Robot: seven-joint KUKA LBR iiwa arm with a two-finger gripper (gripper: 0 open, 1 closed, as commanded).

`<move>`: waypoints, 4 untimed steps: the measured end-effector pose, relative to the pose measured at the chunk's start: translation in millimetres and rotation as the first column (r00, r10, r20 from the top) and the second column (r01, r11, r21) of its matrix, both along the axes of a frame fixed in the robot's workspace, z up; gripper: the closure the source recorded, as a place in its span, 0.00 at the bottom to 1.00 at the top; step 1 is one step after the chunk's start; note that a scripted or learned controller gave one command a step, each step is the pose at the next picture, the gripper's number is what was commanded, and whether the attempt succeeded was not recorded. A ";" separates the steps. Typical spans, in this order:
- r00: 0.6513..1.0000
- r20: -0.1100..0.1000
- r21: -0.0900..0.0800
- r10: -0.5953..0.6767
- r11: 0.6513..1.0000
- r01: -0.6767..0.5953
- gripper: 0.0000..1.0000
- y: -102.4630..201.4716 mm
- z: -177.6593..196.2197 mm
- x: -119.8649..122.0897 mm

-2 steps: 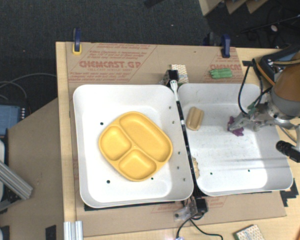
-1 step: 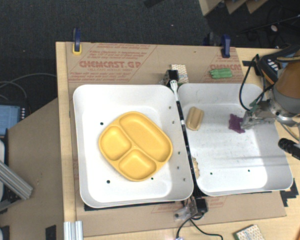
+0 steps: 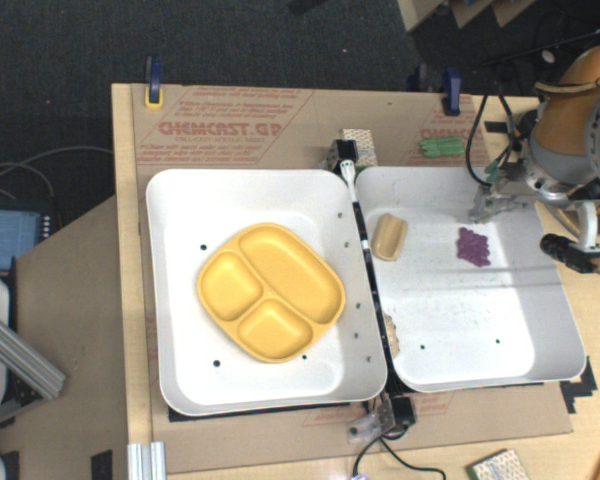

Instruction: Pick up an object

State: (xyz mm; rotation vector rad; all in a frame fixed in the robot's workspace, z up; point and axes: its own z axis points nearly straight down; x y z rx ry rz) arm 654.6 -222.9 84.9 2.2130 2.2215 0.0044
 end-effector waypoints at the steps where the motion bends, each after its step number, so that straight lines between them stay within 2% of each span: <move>1: 1.000 -0.009 0.015 0.001 1.000 -0.001 0.00 5.8 -0.2 -1.6; 2: 1.000 -0.006 0.011 -0.001 1.000 0.001 0.00 4.0 1.0 -58.4; 3: 1.000 -0.002 0.004 -0.001 1.000 0.001 1.00 1.8 11.4 -56.6; 4: 1.000 -0.004 0.008 0.000 1.000 0.000 0.00 3.4 10.5 -56.7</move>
